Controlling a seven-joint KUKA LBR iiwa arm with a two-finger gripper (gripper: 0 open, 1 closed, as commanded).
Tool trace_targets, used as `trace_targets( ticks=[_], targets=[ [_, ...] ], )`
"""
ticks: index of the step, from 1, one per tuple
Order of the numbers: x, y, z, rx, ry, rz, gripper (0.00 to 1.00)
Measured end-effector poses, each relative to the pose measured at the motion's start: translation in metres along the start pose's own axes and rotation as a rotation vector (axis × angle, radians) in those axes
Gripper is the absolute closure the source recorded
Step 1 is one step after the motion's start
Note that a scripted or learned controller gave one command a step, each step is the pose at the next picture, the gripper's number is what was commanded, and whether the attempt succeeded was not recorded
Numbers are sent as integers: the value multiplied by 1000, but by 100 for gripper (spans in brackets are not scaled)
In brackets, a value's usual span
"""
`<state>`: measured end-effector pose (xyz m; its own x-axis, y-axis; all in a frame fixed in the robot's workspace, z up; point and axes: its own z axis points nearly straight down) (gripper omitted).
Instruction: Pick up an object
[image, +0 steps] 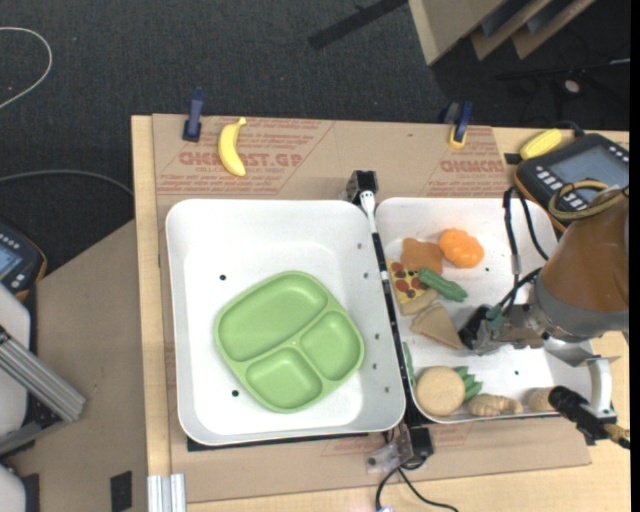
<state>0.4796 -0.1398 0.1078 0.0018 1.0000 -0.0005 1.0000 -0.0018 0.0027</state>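
Note:
The right bin (500, 215) holds toy food: an orange (461, 247), a pizza slice (409, 283), a green bean pod (443, 287), a tan bread wedge (435, 324), a round cracker (440, 390) and a peanut-like piece (492, 404). My gripper (478, 329) is low in this bin, its dark tip next to the right edge of the bread wedge. The arm covers the bin's right part.
The left bin (200, 250) holds a green three-compartment plate (288, 339). A toy banana (232, 146) lies on the cardboard behind it. Blue clamps (193, 117) hold the board. A pendant (572, 172) sits at the far right.

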Motion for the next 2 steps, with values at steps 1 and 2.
trace_targets(
  ticks=[1, 2],
  targets=[
    [-84, 2, -172, -16, -12, 4, 100],
    [6, 1, -179, 3, 2, -9, 100]
  ],
)
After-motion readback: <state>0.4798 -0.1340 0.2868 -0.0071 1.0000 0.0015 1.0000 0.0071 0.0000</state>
